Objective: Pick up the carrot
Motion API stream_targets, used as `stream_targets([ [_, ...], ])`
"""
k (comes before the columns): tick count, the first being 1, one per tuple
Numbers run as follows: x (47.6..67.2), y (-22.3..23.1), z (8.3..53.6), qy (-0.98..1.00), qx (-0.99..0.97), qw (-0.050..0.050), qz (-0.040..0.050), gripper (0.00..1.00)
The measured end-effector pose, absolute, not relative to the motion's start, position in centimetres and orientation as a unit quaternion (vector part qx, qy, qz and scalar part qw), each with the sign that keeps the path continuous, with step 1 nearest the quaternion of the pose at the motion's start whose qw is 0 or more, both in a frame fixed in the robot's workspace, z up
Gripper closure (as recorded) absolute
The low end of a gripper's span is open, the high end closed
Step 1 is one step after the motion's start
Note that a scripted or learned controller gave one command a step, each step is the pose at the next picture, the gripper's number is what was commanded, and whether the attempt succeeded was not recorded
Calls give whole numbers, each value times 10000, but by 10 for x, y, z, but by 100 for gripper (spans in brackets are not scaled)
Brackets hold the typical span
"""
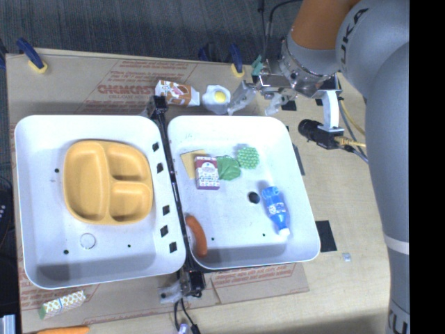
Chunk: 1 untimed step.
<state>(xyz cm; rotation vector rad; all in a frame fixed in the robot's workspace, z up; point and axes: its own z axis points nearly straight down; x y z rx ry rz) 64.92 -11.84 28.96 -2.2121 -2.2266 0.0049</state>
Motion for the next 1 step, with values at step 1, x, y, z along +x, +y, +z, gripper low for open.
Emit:
stream_targets([
  [1,656,-83,191,-7478,-6639,22,22,0],
])
